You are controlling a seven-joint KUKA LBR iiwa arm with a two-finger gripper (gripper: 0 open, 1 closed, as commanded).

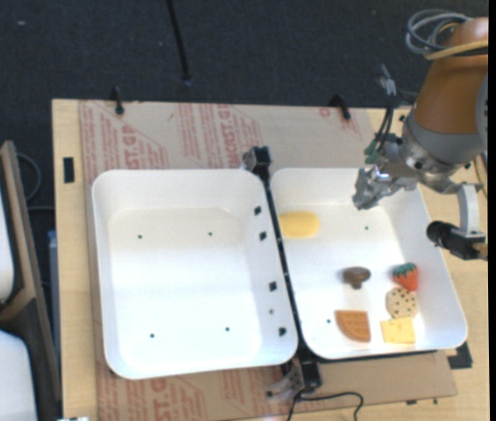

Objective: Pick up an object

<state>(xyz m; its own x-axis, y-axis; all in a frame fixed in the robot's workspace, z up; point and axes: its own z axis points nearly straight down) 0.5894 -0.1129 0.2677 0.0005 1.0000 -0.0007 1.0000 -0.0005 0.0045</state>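
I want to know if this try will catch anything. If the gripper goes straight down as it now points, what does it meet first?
Probably bare floor of the right bin. The gripper hangs near its far edge; the yellow piece lies off to the side. Depth is unclear.

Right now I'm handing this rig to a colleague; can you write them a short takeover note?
Claw: over the right bin's far side, holding nothing that I can see.
Things, all in the right bin: yellow piece near the divider; brown piece, strawberry, cookie, orange piece and cheese toward the near corner.
Done: no pick yet.
Left: grasp and lift one thing.
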